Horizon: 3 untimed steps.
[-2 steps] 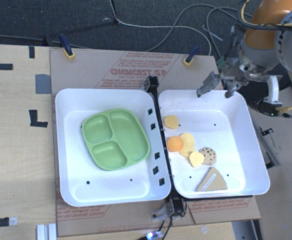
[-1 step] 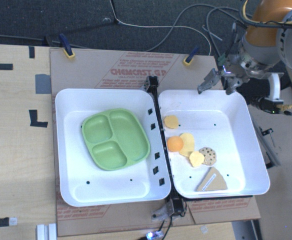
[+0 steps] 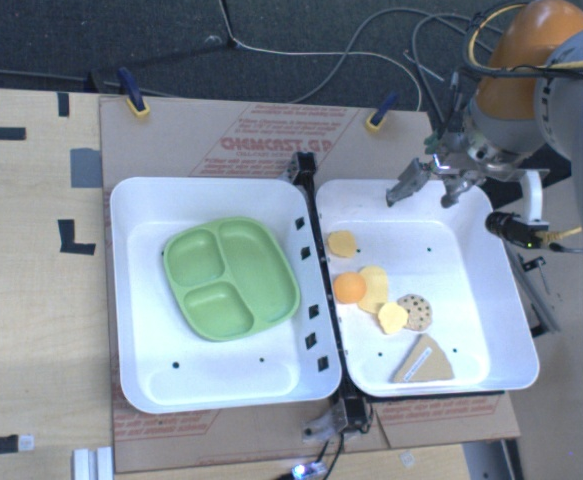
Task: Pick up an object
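My gripper [image 3: 429, 191] hangs open over the far edge of the right bin [image 3: 491, 298], its two dark fingers spread apart with nothing between them. Below it in that bin lie small food pieces: a yellow round slice [image 3: 342, 244], an orange ball [image 3: 349, 288], a pale yellow piece [image 3: 374, 286], another yellow piece [image 3: 392, 318], a chocolate-chip cookie [image 3: 416, 311] and a tan sandwich wedge [image 3: 423, 361]. The gripper is well above and behind these pieces, touching none.
The left bin [image 3: 136, 298] holds a green divided plate [image 3: 232, 277]. Black clips line the seam between the bins [image 3: 311, 268]. Cables run across the dark floor behind, and the arm's orange band [image 3: 526, 43] stands at the upper right.
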### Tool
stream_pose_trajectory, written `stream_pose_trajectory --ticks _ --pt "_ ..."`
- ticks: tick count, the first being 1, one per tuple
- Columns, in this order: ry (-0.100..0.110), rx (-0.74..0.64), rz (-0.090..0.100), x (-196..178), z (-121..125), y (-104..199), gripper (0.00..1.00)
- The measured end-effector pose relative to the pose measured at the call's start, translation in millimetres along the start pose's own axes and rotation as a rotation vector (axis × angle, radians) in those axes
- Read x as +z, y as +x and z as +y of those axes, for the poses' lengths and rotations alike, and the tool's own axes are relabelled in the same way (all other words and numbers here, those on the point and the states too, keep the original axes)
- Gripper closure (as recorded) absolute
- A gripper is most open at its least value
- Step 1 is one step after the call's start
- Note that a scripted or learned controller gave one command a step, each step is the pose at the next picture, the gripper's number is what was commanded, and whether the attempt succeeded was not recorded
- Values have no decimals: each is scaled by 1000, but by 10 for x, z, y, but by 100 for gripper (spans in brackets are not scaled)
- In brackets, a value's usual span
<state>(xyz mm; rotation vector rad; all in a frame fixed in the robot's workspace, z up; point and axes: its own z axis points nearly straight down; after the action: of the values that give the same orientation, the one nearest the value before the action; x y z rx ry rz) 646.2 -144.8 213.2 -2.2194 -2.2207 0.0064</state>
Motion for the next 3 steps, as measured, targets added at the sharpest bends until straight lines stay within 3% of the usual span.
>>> stream_pose_trajectory --ticks 2,3 --pt "1 -1 1 1141 -130 144 0" --pt "-2 -2 1 1014 -120 151 100"
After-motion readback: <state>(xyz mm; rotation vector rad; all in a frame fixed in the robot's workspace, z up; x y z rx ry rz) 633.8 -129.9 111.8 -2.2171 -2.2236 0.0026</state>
